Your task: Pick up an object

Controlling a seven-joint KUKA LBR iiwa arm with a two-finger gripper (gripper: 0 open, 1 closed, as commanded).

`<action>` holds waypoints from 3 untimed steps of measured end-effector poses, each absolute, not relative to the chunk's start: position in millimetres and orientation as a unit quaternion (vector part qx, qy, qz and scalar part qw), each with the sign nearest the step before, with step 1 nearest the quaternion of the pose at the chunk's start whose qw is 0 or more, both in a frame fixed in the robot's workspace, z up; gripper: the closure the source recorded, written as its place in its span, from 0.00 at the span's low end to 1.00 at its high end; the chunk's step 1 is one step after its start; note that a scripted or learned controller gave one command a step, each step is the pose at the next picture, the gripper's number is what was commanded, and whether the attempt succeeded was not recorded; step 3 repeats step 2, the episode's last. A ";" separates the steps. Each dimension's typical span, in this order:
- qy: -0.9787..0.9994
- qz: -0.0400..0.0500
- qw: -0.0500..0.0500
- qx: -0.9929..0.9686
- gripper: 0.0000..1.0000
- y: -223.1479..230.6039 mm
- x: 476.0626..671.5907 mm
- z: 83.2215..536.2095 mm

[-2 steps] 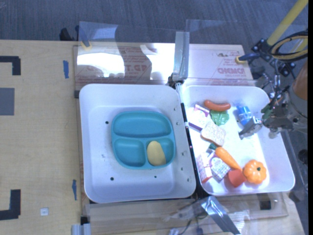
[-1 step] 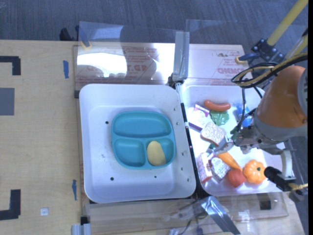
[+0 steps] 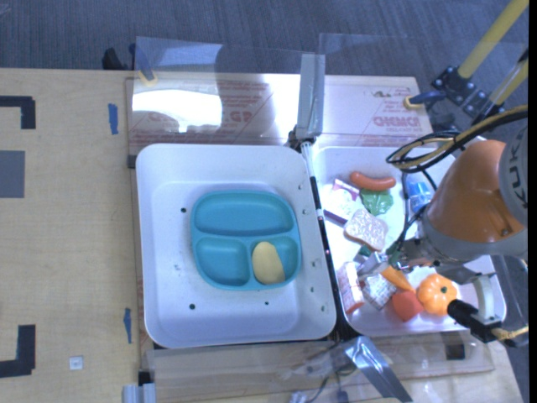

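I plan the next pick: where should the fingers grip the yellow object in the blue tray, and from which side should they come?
Grip the yellow potato-like piece across its narrow middle, coming straight down from above. It lies alone in the lower right compartment of the blue tray, long axis running away from the camera. The compartment walls close by probably block a sideways approach.

We count two white bins (image 3: 159,225), side by side. In the left one we see one blue tray (image 3: 210,263) with three sections, and one yellow potato (image 3: 268,263). In the right bin we make out one sausage (image 3: 372,180), one slice of bread (image 3: 367,228), one carrot (image 3: 395,277), one tomato (image 3: 404,306) and one small pumpkin (image 3: 437,294).
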State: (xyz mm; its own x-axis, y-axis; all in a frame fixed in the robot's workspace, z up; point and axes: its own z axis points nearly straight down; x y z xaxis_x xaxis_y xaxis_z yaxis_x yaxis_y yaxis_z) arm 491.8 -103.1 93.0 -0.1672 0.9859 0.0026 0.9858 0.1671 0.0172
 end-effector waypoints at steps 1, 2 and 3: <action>0.763 0.009 0.010 0.646 1.00 -104.3 494.2 104.2; 0.744 0.005 0.004 0.668 1.00 -55.4 579.4 189.4; 0.744 0.005 0.004 0.668 1.00 -55.4 579.4 189.4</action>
